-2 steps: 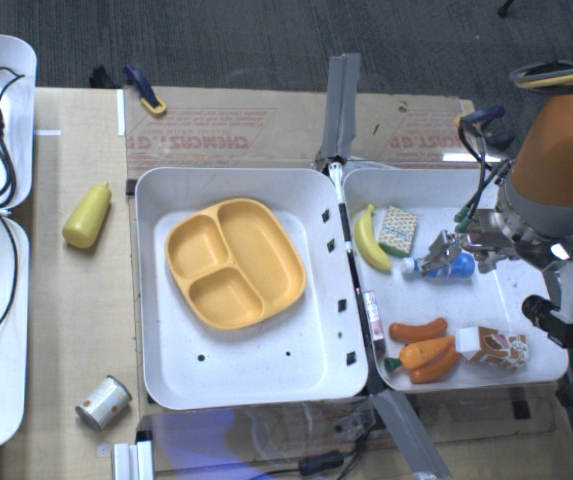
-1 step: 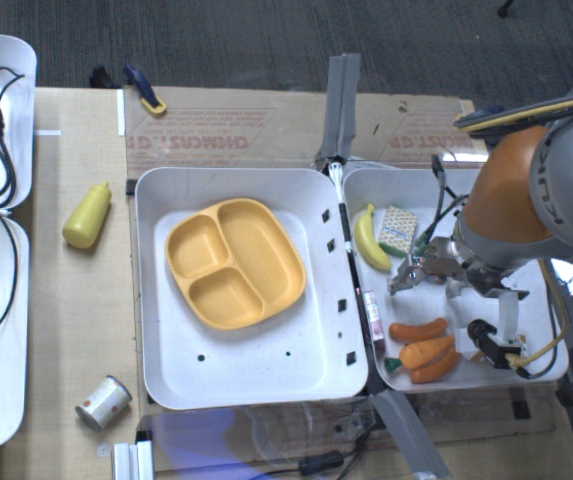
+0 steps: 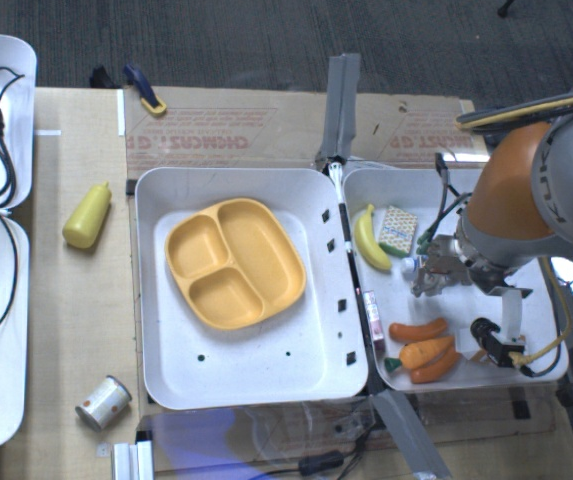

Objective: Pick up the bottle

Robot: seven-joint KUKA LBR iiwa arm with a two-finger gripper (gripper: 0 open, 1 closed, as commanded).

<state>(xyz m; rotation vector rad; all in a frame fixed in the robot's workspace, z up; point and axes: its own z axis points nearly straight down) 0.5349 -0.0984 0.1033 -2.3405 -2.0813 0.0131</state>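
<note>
Hovering over the right bin (image 3: 556, 368) near its left edge, the gripper (image 3: 428, 276) is working beside the banana (image 3: 370, 240), jaw state unclear, while the bottle (image 3: 87, 217) is lying outside both bins.

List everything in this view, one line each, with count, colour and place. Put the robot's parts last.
bins: 2, white, side by side on the bench
plate: 1, yellow, three compartments, in the left bin
banana: 1, yellow, right bin
packet: 1, pale patterned, beside the banana
carrots: 2 or 3, orange, front of the right bin
bottle: 1, yellow, on the bench left of the bins
can: 1, silver, bench front left
clamp: 1, blue and yellow, back of the bench
arm: 1, grey and orange, over the right bin
gripper: 1, grey, low in the right bin
</note>
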